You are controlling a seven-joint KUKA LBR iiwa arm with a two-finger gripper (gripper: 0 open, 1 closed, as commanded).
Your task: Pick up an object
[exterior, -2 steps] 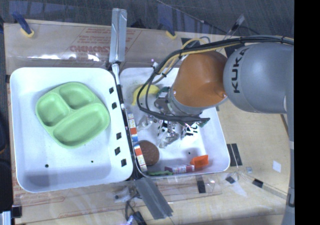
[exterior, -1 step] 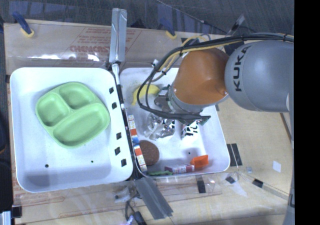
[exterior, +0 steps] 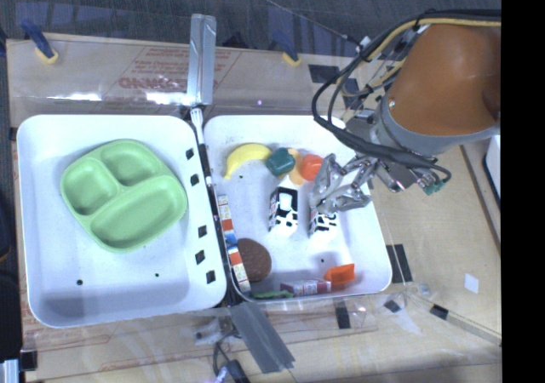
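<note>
Wooden bench (exterior: 443, 288), two white bins; crowded right bin (exterior: 366, 241). Gripper (exterior: 336, 194) low over black-and-white cow toys (exterior: 285, 209), jaws seemingly parted, nothing visibly between them. Risk: fingers straddling both toys, nudging one aside, closing on neither.

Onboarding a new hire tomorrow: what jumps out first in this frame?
The big orange band of the arm looms over the right bin, with the gripper low among a clutter of small things: a yellow banana, a black-and-white cow-patterned toy, a brown disc. In the left bin sits a lone green divided plate.
</note>
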